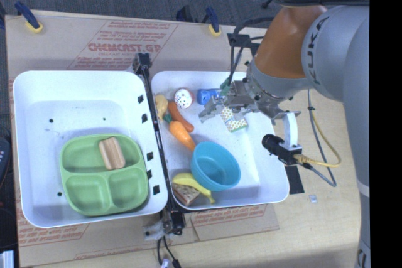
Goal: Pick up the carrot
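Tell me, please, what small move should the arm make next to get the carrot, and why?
Probably shift the pincer toward the left wall of the right bin and lower it. The carrot lies there untouched, slanted, between the blue bowl and the bin divider, while the pincer hangs to its right, above bare bin floor near a small patterned item. A second orange piece lies just above the carrot, so aim with care.

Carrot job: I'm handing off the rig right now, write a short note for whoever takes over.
Gripper: over the right bin, above its upper middle, nothing seen held.
Carrot: lies in the right bin near its left wall, left of the gripper, just above the blue bowl; a second, thinner orange piece lies right beside it.
Done: no pick-up yet.
Left: move left over the carrot, come down, grip, lift.
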You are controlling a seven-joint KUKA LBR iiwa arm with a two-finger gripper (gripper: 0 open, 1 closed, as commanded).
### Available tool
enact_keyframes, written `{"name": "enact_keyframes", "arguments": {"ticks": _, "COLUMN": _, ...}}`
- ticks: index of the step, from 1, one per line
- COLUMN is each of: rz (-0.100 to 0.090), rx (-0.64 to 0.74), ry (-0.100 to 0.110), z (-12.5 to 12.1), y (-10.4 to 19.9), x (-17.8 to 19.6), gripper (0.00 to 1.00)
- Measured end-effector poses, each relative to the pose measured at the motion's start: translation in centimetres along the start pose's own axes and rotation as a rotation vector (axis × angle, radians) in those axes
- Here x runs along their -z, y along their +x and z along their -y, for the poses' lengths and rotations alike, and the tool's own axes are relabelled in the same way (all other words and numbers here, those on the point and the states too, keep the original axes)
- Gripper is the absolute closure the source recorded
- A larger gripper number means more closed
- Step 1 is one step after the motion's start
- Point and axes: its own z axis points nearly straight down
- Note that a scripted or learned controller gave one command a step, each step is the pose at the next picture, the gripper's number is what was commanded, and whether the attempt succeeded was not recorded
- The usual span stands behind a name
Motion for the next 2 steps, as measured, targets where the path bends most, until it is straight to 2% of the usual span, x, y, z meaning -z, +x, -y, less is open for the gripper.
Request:
{"name": "enact_keyframes", "arguments": {"ticks": 1, "rz": 0.0, "rx": 0.072, "ry": 0.002, "z": 3.7, "y": 0.7, "x": -13.3, "gripper": 0.0}}
{"name": "enact_keyframes", "arguments": {"ticks": 2, "rz": 0.003, "rx": 0.089, "ry": 0.004, "z": 3.6, "y": 0.6, "x": -12.1, "gripper": 1.0}}
